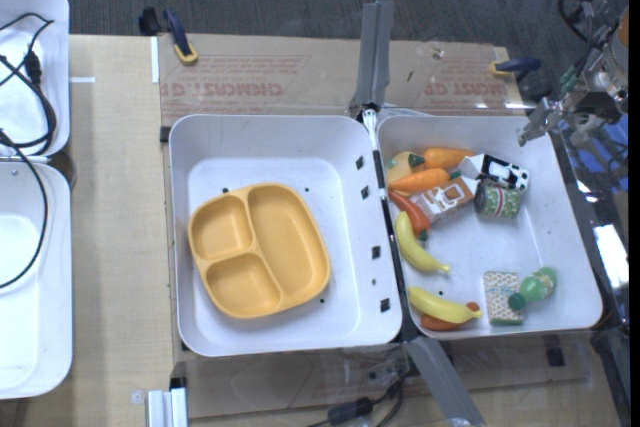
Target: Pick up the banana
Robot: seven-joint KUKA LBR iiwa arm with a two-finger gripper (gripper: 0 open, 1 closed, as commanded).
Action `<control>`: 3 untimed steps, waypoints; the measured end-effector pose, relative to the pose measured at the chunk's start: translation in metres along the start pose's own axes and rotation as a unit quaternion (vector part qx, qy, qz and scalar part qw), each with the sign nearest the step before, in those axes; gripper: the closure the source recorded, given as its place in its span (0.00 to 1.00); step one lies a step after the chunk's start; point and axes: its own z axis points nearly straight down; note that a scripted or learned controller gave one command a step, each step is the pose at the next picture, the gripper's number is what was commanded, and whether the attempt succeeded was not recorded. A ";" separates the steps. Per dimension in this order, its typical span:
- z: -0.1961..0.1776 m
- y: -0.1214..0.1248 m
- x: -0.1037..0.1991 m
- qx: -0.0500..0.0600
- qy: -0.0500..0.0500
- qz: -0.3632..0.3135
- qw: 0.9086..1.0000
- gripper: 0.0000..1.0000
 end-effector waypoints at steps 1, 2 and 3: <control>0.047 -0.013 -0.003 0.000 0.000 -0.113 0.994 0.00; 0.119 -0.045 0.059 -0.008 -0.002 0.017 1.000 0.00; 0.108 -0.117 0.101 0.000 0.000 0.007 1.000 0.00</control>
